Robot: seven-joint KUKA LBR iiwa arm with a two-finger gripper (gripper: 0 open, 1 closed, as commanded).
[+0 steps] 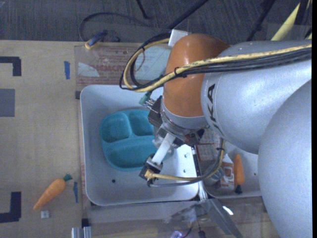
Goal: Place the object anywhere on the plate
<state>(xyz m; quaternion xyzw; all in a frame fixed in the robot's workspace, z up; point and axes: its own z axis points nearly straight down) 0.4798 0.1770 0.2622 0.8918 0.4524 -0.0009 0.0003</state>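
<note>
Over the left bin my arm reaches in from 3 o'clock, and the gripper sits at the 3 o'clock edge of the plate, tucked under the wrist; I cannot tell whether it is open or closed, or whether it grips anything. The plate is teal with three compartments and lies flat in the left bin, its 3 o'clock side hidden beneath me. At 8 o'clock from the plate, outside the bin on the bare bench, lies a carrot, tilted with its green top toward 1 o'clock. A second carrot lies in the right bin, at 4 o'clock from the plate, with a small bottle just beside it at 9 o'clock. Both carrots are well apart from the plate.
</note>
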